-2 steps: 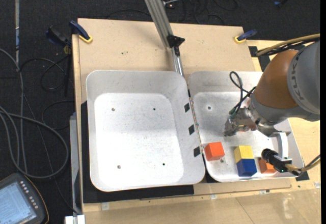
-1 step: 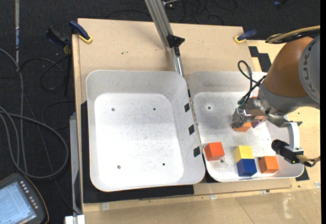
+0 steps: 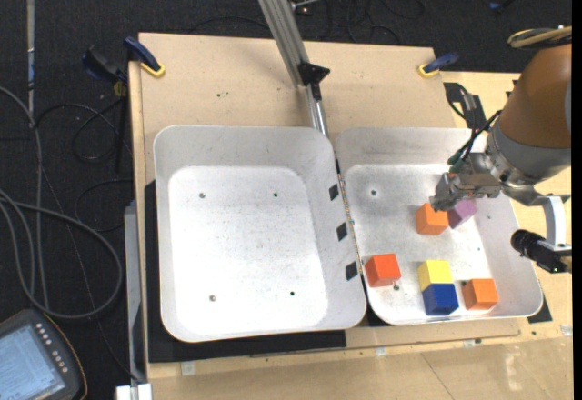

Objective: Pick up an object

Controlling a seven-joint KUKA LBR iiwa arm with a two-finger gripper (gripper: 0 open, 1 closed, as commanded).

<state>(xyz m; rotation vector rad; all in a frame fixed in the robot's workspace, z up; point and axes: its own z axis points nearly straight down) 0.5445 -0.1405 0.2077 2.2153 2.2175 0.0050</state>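
On a pale wooden desk (image 3: 273,71), seen from above at a slant, two shallow white bins sit side by side. The left bin (image 3: 182,207) has a speckled white floor. The right bin (image 3: 382,180) holds several small blocks. A grey arm with an orange band (image 3: 541,98) reaches in from the right, and its pincer (image 3: 452,195) hangs low over the upper right part of the right bin. Whether the pincer is open or closed cannot be told from this angle. Just under its tip lie an orange block (image 3: 431,220) and, touching it on the right, a purple block (image 3: 464,209); neither is clearly between the fingers. Nearer the front wall of the bin, an orange-red block (image 3: 383,268) lies to the left. A yellow block (image 3: 435,274) sits against a blue block (image 3: 440,298), with another orange block (image 3: 480,294) just beside them on the right. Blue-and-yellow clamps (image 3: 145,57) grip the desk's far corners.
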